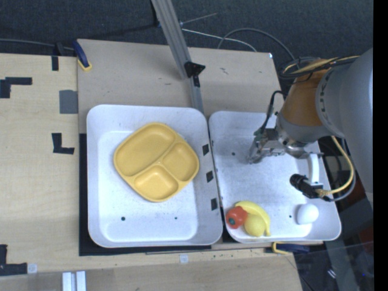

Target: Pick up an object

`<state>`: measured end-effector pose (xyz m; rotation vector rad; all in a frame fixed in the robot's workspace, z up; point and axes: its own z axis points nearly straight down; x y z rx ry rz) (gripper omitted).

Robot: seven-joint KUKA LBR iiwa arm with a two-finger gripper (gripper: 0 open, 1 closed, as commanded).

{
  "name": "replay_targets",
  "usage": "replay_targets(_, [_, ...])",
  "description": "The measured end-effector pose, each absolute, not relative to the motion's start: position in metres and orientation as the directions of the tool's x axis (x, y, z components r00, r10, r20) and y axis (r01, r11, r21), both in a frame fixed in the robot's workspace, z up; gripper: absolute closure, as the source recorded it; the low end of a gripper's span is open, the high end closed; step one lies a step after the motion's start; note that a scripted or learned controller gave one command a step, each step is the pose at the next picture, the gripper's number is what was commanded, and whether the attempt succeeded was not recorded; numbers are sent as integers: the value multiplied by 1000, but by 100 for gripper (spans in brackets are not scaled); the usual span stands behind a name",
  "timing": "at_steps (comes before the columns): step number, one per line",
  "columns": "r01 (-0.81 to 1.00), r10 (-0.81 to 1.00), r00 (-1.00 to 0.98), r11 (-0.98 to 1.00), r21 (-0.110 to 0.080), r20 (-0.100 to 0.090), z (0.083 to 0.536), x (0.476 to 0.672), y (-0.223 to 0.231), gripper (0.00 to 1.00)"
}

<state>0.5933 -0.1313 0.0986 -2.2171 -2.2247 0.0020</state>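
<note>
The right bin (242, 132) holds a small red tomato-like piece (235, 217) and a yellow banana with a lemon (256, 219) clustered at its front left. A white egg-shaped object (307, 213) lies at the front right corner. My gripper (257, 153) reaches down into the middle of the right bin, its fingertips close to the bin floor, well behind the fruit pieces. Nothing shows between the fingers. The grey arm with its orange band (303, 105) comes in from the right.
The left bin (103, 223) carries a yellow divided plate (156, 161) near its centre. A metal pole (176, 35) slants down from the top toward the gap between the bins. Cables loop around the arm at the right.
</note>
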Motion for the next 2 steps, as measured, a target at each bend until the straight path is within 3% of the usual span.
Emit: replay_targets(2, [1000,1000,-2,2,4,-1,214,592,-132,100])
